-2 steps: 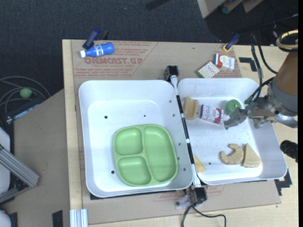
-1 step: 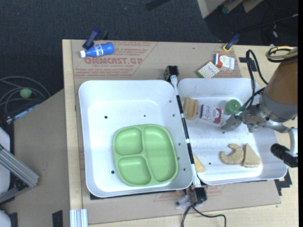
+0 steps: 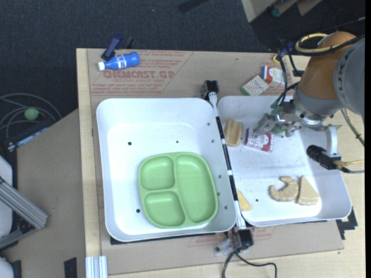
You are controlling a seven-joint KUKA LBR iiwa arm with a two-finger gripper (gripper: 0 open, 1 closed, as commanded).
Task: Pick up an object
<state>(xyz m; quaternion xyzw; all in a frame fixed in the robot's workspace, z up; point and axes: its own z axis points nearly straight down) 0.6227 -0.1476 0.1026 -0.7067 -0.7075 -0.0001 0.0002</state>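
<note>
Reach stage, by the look of it: gripper low in the right bin, just over the upper edge of a small red-and-white packet. Touching or merely hovering above it: cannot tell from this slant. Fingers too small and dark here to read as apart or together; cannot tell. Nothing seen between them, so no hold to claim yet.

Next move, as a judgement: settle squarely over the packet, close on its short sides, lift straight up. Flat thing lying on a flat floor, so little to bite on; likely to slip or slide toward the bin wall unless taken by the edges.

Right bin: packet near the upper middle; a tan slice just left of it, against the wall shared with the other bin; a curled tan piece and a pale wedge side by side, touching or nearly so, toward the lower right; a small yellow wedge at the lower left corner.

Left bin: a green tray with three compartments, lying flat toward the lower middle, nothing in them.

On the desk beyond the bins: a blue-and-white bottle on its side, and a small carton near the arm.
</note>
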